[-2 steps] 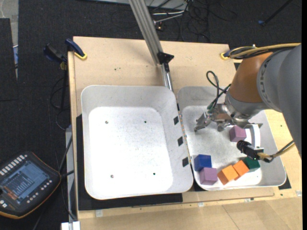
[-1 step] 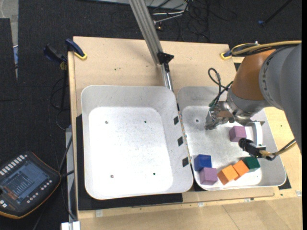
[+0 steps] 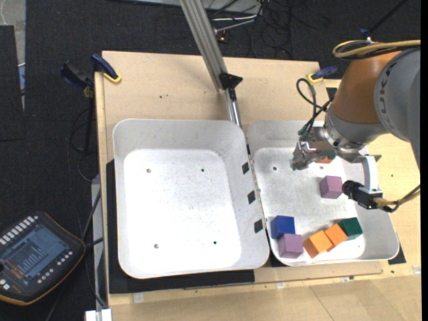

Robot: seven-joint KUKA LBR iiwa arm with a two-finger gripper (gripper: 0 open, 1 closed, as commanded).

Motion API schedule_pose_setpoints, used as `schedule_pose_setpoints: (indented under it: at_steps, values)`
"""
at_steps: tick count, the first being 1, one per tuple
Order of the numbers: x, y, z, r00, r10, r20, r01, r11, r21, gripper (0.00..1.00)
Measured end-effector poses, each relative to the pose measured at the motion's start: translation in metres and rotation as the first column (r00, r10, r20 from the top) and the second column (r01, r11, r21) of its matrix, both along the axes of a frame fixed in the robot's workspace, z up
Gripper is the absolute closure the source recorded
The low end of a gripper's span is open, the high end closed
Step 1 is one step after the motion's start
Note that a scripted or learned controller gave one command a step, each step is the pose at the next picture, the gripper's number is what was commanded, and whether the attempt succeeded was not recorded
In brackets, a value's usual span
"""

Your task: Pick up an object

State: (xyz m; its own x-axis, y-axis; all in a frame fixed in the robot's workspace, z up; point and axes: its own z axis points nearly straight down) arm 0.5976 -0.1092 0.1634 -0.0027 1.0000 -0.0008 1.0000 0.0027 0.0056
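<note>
The right bin (image 3: 267, 179) holds several small blocks. A purple block (image 3: 331, 186) lies near its middle right. Along the front edge sit a blue block (image 3: 282, 225), another purple block (image 3: 290, 245), an orange block (image 3: 319, 241) and a green block (image 3: 350, 229). My gripper (image 3: 304, 158) hangs over the back part of this bin, just left of and behind the first purple block. A bit of orange (image 3: 325, 158) shows right beside the gripper, under the wrist; whether it sits between the fingers is not visible.
The left bin (image 3: 177, 192) lies beside the right one, with black clips (image 3: 252, 196) on the shared rim. A slanted metal pole (image 3: 207, 42) crosses the bench at the back. Blue clamps (image 3: 100, 65) grip the bench's back left corner. A teach pendant (image 3: 33, 253) rests off the bench at front left.
</note>
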Motion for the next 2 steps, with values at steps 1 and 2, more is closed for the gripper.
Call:
schedule_pose_setpoints:
  at_steps: [1,2]
  values:
    - [-0.001,-0.005,0.045,1.000,-0.001,0.000,0.001,1.000,-0.001,1.00]
    - [0.009,-0.005,0.104,1.000,0.001,0.002,-0.001,1.000,-0.001,1.00]
